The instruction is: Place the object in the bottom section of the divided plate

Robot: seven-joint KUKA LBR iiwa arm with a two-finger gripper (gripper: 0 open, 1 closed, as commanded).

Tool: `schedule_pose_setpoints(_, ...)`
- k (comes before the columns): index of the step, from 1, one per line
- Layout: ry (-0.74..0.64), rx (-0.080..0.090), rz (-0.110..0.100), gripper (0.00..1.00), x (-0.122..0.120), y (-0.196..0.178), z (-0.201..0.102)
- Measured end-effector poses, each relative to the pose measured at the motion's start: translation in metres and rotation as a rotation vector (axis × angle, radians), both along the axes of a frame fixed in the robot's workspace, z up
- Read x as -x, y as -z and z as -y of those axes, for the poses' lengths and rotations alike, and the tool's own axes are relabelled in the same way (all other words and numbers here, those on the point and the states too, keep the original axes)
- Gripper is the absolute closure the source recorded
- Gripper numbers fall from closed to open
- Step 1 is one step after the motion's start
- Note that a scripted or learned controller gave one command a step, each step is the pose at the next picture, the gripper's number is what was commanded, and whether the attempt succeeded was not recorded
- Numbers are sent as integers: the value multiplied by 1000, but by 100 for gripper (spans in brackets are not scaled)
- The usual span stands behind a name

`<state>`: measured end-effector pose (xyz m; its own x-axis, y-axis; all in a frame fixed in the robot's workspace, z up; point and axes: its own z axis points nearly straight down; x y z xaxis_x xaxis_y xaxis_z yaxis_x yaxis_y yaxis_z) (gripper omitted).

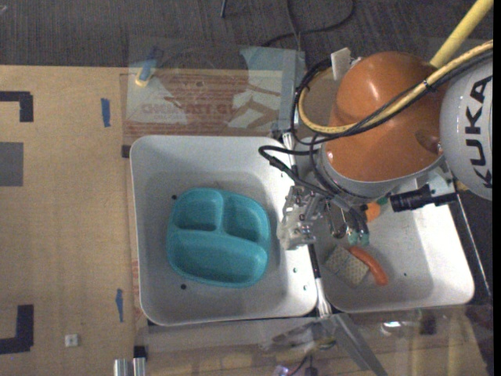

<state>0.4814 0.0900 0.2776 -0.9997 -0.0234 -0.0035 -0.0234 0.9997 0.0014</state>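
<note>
Tool (307, 224) over the bins' shared edge
Its grip state could not be told; the teal divided plate (219, 237) sat in the left bin (149, 210).

Dark grey carpet floor (117, 14), tan bench top (63, 210) w/ blue tape marks (105, 113).

Two bins side by side on the bench: left bin (149, 233), right bin (438, 272). In the left bin, near its middle, a divided plate (219, 237) (two small sections toward the far side, one large section toward the near side). In the right bin, near its left wall, a sponge (348, 265), with a carrot (369, 263) touching its right side. Above the seam between the bins, the gripper (313, 222).
</note>
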Motion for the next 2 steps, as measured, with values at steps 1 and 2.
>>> schedule_pose_setpoints(1,-14,0,-4,100,-7,134,-104)
schedule_pose_setpoints(2,1,-10,10,100,-23,184,-68)
